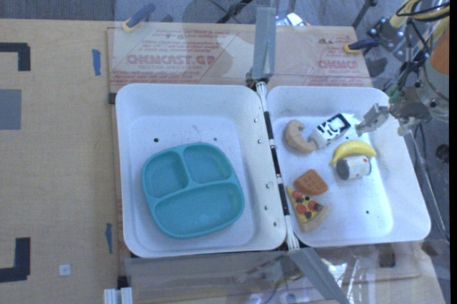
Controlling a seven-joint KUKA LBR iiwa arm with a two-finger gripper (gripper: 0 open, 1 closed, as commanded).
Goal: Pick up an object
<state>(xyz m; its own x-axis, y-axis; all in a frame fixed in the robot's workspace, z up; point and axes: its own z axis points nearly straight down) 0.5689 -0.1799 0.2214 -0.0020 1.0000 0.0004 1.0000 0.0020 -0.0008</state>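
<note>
The right bin [400,220] holds several small items. A tan croissant-shaped piece [299,137] lies at its left, with a white and black box [333,128] just right of it. A yellow banana [353,149] rests over a grey and white cylinder [353,167]. Nearer the front lie an orange cracker [310,183] and a pizza slice [308,209]. My gripper [388,122] hangs over the bin's far right part, right of the box and above the banana. It is open, and nothing sits between its fingers [372,118].
The left bin [136,110] carries a teal divided plate [191,188]. A hinge ridge [271,160] separates the two bins. Cables and stand legs [407,17] crowd the area behind the right bin, where the arm [435,67] comes in.
</note>
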